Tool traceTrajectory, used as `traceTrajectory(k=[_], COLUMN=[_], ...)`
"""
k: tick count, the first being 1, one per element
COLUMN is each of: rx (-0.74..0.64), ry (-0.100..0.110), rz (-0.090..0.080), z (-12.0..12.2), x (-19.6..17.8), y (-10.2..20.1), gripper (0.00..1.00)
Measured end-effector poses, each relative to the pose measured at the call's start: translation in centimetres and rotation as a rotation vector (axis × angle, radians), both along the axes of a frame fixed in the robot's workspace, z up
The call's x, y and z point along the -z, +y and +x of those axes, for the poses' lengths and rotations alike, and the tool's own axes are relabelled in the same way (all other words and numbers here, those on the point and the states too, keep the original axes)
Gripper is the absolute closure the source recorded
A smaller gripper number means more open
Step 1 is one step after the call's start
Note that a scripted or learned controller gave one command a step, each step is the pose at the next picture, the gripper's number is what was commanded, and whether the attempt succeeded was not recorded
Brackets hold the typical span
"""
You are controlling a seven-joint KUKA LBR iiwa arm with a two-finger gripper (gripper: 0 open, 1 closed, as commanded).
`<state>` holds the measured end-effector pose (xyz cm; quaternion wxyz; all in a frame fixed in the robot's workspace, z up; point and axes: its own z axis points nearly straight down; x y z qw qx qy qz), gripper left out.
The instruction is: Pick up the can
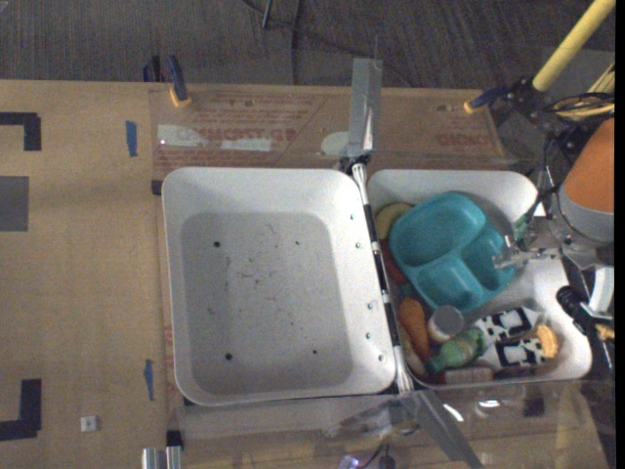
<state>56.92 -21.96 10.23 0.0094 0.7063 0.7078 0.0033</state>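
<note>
Camera view showed the gripper (515, 252) at the right bin (571, 360), just beside the teal tray's (444, 247) right edge; whether it was clenched could not be told. The can (447, 320) stood near the bin's front, below the tray, between a carrot (414, 325) and a cow toy (513, 335). The left bin (269, 189) sat alongside.

I see the can (447, 319) in the right bin (557, 364), at six o'clock of the teal tray (449, 247), beside a carrot (415, 325); my hand (515, 250) sits at the tray's three o'clock edge.
</note>
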Motion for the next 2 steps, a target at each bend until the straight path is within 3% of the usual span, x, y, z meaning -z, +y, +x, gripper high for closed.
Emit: traceTrajectory(k=[1,2], rx=[-0.008,-0.006], ry=[0.003,0.0], rz=[0.009,0.004], z=[0.1,0.2], x=[0.1,-1.0], y=[0.6,0.4], gripper=[0.0,1.0])
